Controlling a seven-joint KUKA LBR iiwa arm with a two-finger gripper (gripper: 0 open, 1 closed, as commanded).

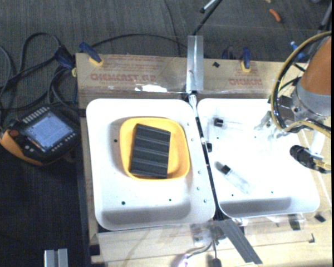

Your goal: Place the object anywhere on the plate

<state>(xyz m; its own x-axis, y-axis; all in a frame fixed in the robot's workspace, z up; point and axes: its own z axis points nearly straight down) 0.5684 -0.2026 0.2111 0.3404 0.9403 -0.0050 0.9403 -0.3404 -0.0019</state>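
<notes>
Far left at 9 o'clock, off the tabletop (128, 77): handheld pendant (42, 135) with lit screen, cables trailing to 11 o'clock.

Next, left bin (100, 204). Holds yellow plate (181, 149), roughly centred, nudged toward 12 o'clock. On plate: dark ridged block (150, 149), lying flat, long axis running about 12 to 6 with a slight tilt toward 1 o'clock. Fully inside the plate rim, yellow showing on all sides, most of it at 3 and 9 o'clock. Reads as the task's thing, already resting where it belongs; placement probably done.

Handling, as a guess: looks stiff, a solid or moulded slab, not floppy. Matte surface with ribs across the top, so likely not slippery. Probably light to middling in weight, not fragile. Best taken across the two long edges at mid-length, from straight above; needs a wide spread. Ribbed top gives nothing to pinch. Low profile against the plate, so risk of scraping the plate or catching its rim.

Past the centre divider, right bin (300, 202). Near its 10 o'clock corner: small black-tipped piece (218, 122). Toward 7 o'clock: clear tube with black end (231, 174), lying slanted. Too small to identify either.

Far right at 3 o'clock: arm (314, 96) reaching in over the right bin, orange band at top. Claw (274, 122) hangs over the bin's 2 o'clock area, well apart from block and plate. Cannot tell whether spread or pressed together; tangled in cables and washed out against the white. Nothing seen in it.
</notes>
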